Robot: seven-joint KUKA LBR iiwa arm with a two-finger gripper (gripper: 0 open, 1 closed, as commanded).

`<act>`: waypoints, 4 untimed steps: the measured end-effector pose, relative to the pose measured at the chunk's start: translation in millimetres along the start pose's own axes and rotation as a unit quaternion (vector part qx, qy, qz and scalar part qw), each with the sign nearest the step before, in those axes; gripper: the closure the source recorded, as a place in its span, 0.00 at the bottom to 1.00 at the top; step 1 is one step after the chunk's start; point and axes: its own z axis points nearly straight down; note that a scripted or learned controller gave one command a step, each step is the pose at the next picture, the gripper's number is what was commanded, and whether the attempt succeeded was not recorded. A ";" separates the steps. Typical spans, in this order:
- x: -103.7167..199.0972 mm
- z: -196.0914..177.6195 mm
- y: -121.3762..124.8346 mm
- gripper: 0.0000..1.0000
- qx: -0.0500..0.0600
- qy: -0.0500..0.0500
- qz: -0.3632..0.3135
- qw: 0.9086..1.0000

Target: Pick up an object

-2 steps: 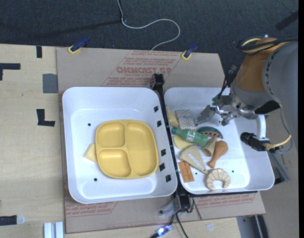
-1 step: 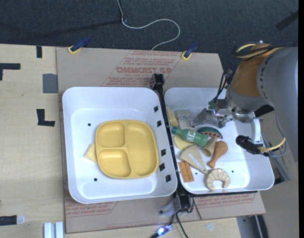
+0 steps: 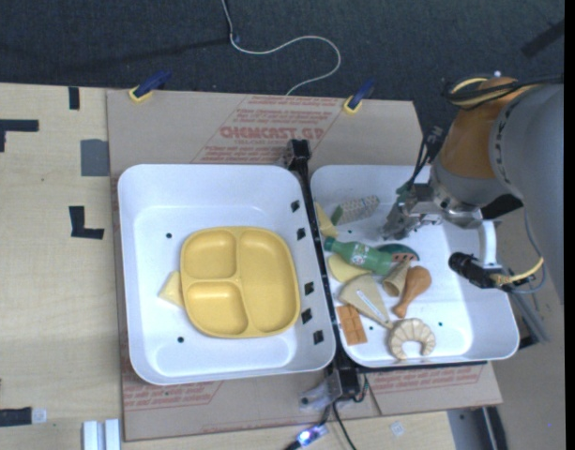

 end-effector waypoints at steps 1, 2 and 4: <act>3.1 -58.6 9.5 1.00 0.000 0.001 0.001 1.000; 6.8 -120.7 14.3 1.00 0.000 0.001 0.001 1.000; 53.1 -119.8 13.4 1.00 0.003 0.001 0.000 1.000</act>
